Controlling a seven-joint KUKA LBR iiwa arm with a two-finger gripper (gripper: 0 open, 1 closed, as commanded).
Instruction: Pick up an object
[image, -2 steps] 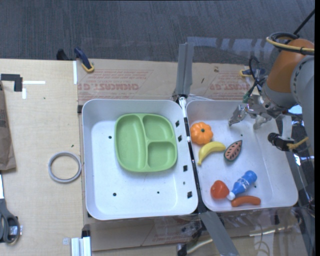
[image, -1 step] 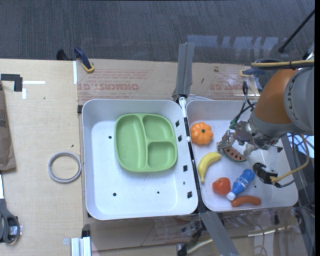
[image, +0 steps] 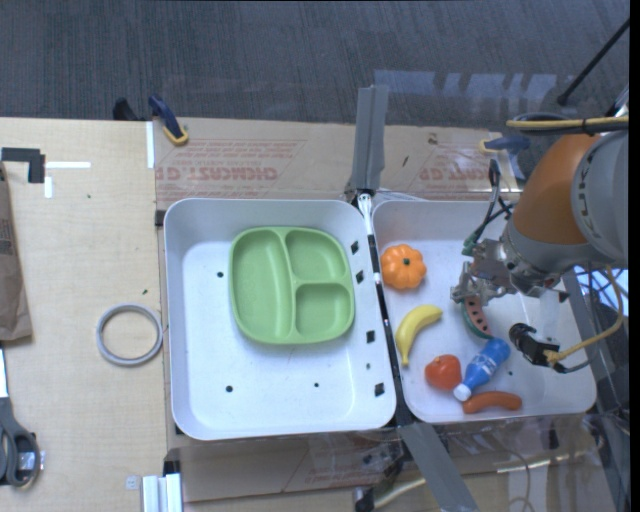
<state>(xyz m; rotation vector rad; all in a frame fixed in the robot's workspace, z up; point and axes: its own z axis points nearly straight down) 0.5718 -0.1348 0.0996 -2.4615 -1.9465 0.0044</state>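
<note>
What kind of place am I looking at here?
Probably a robotics test bench: a robot arm reaches over two white bins, toy food such as a banana fills one, and a green divided plate sits in the other.

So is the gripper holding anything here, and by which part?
Cannot be told. The gripper sits low over the watermelon slice in the right bin, hiding any contact.

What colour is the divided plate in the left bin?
Light green; the divided plate shows plainly in the camera view, lying in the left bin.

Grey arm (image: 610, 190) with an orange band (image: 555, 195), dark metal wrist, and trailing black-and-yellow cables (image: 560, 355).
</note>
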